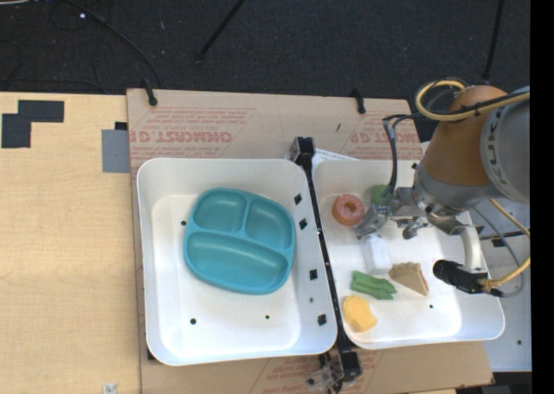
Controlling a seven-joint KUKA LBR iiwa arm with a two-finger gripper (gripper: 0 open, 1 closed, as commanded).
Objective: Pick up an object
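Note:
My gripper (389, 228) hangs low over the right bin (480, 323), near its middle, and is open with nothing between its fingers. A small white block (377, 255) lies just in front of it. A pink-red donut (349, 209) sits to its left. A green piece (381, 194) shows behind it, partly hidden by the wrist. Toward the front lie a green bean pod (372, 285), a tan wedge (410, 278) and a yellow lump (359, 313).
The left bin (164, 323) holds a teal divided plate (240, 240). A black divider rail (313, 245) runs between the two bins. Wooden bench top stretches out to the left of the bins.

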